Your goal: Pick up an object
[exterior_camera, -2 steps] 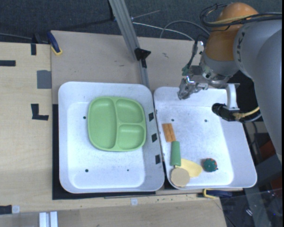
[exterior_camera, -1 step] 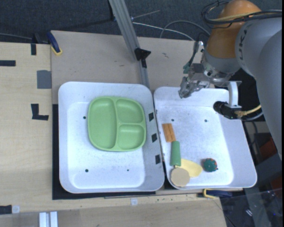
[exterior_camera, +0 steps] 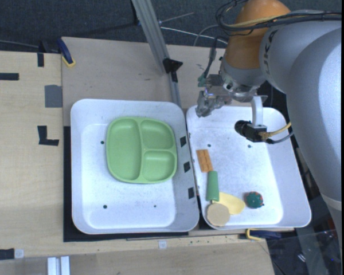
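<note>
My gripper hangs over the far left corner of the right bin, and nothing shows between its fingers. Nearer the front of that bin lie an orange block, a green cylinder, a tan round disc, a yellow piece and a small green and red ball. All of them rest on the bin floor, well in front of the gripper.
The left bin holds a green divided plate. A metal pole slants down to the seam between the bins. The grey arm covers the right side of the view.
</note>
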